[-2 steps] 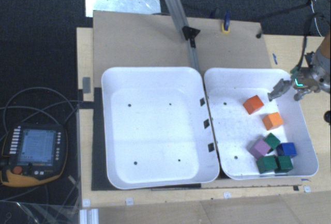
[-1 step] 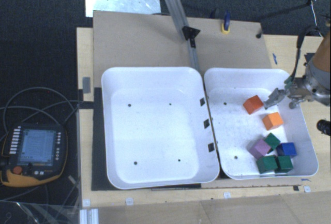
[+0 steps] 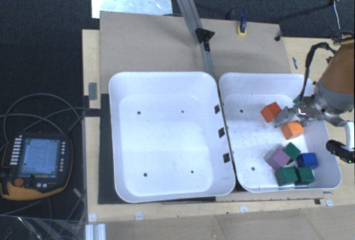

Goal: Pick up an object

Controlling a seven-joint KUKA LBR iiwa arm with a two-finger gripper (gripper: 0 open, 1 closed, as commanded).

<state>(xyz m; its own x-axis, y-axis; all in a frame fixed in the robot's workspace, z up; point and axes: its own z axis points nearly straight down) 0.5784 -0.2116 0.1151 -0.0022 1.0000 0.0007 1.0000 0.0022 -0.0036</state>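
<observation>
Nearest the lens, at the lower right of the frame, green blocks, a blue block and a purple block crowd the right bin. Above them the gripper sits low between two orange blocks, one to its left and one just below; whether it is released or clenched cannot be told. Risk: descending between them may nudge both aside and close on nothing. Fingertips are blurred; the arm is cut off at the right edge.
</observation>
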